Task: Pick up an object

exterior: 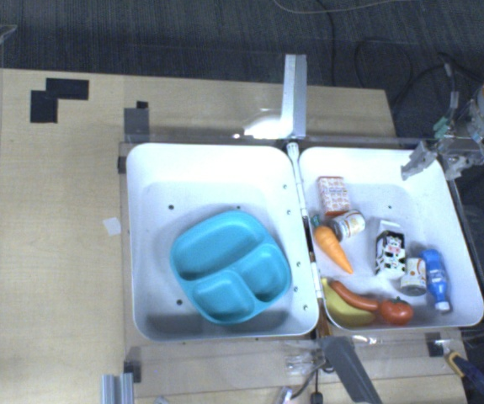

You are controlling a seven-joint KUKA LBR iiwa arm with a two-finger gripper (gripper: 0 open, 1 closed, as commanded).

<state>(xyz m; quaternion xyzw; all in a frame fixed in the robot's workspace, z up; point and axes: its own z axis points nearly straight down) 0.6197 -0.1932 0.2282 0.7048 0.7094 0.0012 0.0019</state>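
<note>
The right bin (469, 251) holds several small things: a pink and white carton (332, 194), a small jar (348, 224) on its side, an orange carrot (332, 248), a black-and-white patterned box (390, 252), a blue bottle (435, 280), a yellow banana (344, 311) and a red sausage (374, 303) lying across it. My gripper (438, 163) hangs over the far right corner of this bin, well away from the objects. Its fingers are open with nothing between them.
The left bin (149, 225) holds a blue divided plate (231, 265). A metal divider post (295, 99) stands behind the wall shared by the bins. Cables lie on the dark floor at the back.
</note>
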